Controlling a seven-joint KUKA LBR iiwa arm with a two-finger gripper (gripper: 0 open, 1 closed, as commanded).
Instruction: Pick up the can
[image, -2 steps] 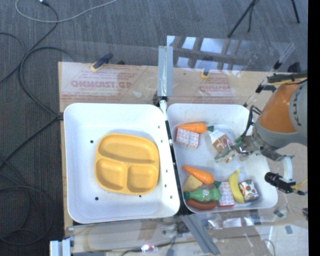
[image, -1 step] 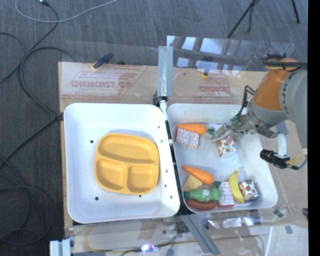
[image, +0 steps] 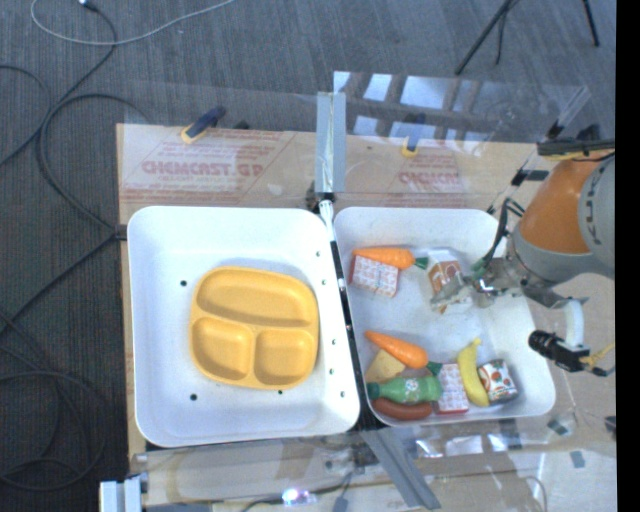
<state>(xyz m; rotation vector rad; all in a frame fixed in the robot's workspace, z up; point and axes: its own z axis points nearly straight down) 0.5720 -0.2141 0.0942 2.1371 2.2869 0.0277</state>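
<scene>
- 2 white bins side by side: left bin (image: 160, 300) has a yellow tray (image: 255, 326) with 3 compartments, right bin (image: 420, 222) is full of toy food
- arm (image: 570, 215) comes in from the right, hanging over the right bin's upper right part
- gripper (image: 470, 290) looks clamped on the can (image: 445, 280), which sits tilted between the fingers, just right of the carton (image: 375, 274)
- smaller stuff: 2 carrots, 1 up top (image: 385, 257) and 1 mid-bin (image: 397, 349), plus a banana (image: 470, 373), green bottle (image: 408, 387), and sausage (image: 403, 409) along the front edge
</scene>
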